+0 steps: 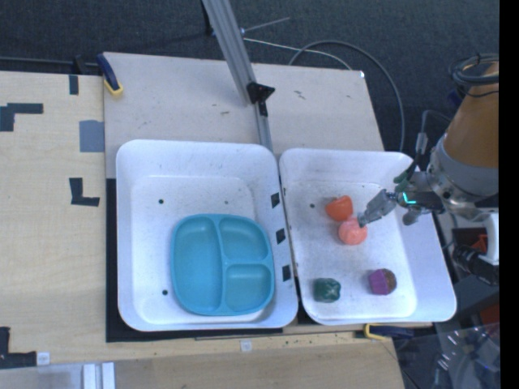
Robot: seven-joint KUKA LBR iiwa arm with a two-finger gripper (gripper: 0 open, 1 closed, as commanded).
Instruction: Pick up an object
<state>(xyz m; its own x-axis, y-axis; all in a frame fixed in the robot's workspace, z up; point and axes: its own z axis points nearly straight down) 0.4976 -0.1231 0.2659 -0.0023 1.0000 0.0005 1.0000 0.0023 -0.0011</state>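
Two shallow white plastic bins sit side by side on the bench: the left bin point(138, 217) holds a light-blue plastic tray point(220, 264) with three compartments, and the right bin point(422, 258) holds four small objects. The grey arm point(470, 148) (orange band above its wrist) reaches in from the right, its gripper point(375, 211) low over the right bin, just above a round pink-orange ball point(352, 233); whether its jaws are spread or pressed together cannot be told. An orange-red lump point(340, 208) lies just beside the ball, a purple piece point(381, 281) and a dark green piece point(327, 289) nearer the front wall.

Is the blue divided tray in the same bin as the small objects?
No, the blue tray lies in the left bin; the small objects sit in the right bin.
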